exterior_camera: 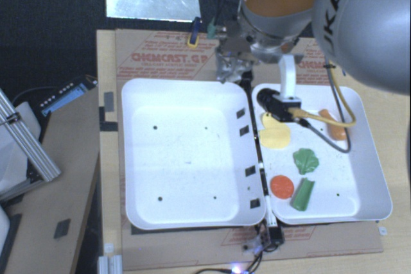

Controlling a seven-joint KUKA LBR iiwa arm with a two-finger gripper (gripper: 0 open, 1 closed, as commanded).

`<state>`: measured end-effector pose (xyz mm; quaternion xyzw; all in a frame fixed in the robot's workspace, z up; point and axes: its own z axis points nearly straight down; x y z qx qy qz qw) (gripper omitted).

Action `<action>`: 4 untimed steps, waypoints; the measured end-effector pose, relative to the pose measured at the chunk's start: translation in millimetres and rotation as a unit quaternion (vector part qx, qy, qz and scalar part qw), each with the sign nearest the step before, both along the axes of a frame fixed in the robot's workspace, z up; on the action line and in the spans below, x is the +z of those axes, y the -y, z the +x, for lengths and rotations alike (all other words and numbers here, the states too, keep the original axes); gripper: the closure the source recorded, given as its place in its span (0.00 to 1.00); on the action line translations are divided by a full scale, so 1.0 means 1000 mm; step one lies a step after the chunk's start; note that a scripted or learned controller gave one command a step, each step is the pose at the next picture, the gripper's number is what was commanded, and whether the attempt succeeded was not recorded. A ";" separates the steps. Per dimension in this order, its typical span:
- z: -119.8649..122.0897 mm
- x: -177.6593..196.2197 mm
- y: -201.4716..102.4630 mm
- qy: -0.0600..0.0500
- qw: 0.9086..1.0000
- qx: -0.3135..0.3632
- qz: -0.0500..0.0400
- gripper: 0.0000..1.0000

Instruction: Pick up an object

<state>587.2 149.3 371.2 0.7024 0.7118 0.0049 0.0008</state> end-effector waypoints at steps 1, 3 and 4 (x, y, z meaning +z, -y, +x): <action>-0.022 0.005 -0.036 -0.003 1.000 -0.002 -0.002 1.00; -0.078 -0.021 -0.085 -0.005 1.000 -0.004 -0.003 1.00; -0.101 -0.036 -0.085 -0.005 1.000 -0.004 -0.003 1.00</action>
